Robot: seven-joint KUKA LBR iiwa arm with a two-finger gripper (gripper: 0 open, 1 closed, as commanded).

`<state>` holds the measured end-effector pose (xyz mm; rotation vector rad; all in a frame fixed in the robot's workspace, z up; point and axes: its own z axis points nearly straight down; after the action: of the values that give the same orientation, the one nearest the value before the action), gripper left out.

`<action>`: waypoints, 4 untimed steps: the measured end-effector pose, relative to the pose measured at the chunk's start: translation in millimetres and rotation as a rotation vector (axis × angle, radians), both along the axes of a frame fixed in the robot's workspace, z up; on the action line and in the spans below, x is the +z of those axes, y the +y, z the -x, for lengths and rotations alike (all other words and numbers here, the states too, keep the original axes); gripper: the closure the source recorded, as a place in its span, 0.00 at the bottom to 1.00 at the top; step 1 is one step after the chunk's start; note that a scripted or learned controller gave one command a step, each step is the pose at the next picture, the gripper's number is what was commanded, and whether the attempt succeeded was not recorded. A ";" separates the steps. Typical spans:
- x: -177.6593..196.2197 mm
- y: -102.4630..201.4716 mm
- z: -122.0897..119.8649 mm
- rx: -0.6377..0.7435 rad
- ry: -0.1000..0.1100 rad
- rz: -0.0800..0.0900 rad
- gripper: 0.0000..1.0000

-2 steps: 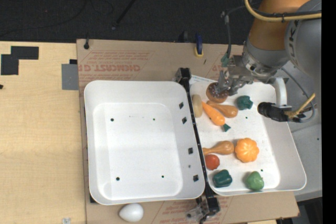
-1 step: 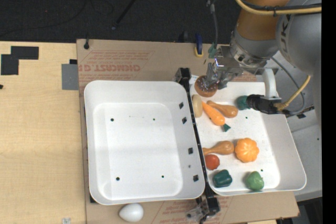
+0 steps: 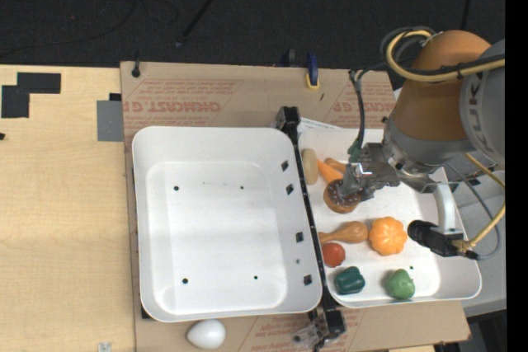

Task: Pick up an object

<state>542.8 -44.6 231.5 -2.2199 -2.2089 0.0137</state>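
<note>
Arm in from the right, claw [image 3: 356,181] low over the right bin [image 3: 462,280], near its upper left corner. Directly under the tip: brown round thing [image 3: 338,198], touching or nearly so. Cannot tell how the claw stands or whether it has hold of anything; tip too small and dark against the brown piece.

Crowded around the tip. Orange carrot-like piece [image 3: 331,170] just up-left, cream egg shape [image 3: 309,166] beyond it by the bin wall. Below: tan drumstick shape [image 3: 346,233], orange pumpkin [image 3: 388,235], red ball [image 3: 333,254], green pepper [image 3: 349,281], green ball [image 3: 400,284]. Left bin [image 3: 165,177] well to the left. White egg [image 3: 206,334] on the bench, far down-left.

Risks, as judged:
- Brown piece looks rounded; off-centre closure likely to squirt it sideways.
- Carrot close enough to be caught or pushed along.
- Bin wall near; could block a sideways correction.
</note>
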 end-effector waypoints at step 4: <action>19.1 160.6 -102.0 0.008 -0.013 0.000 1.00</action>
<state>644.7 116.0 250.6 -2.2173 -2.2246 -0.0010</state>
